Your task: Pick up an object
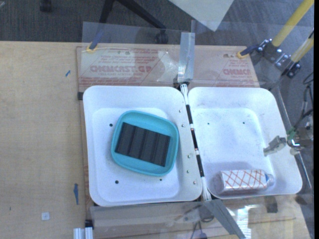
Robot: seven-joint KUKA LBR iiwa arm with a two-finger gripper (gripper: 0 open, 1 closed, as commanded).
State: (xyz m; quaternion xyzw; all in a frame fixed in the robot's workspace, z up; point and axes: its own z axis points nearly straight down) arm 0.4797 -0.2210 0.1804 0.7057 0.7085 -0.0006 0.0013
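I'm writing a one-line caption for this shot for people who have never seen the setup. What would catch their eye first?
First, the teal tray with dark ribbed slabs inside, lying slightly askew in the middle of the left bin. Next, the white tube with an orange lattice pattern, lying on its side at the near edge of the right bin.

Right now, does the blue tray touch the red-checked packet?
Apart. The camera view shows the blue tray in the left bin, the red-checked packet in the right bin.
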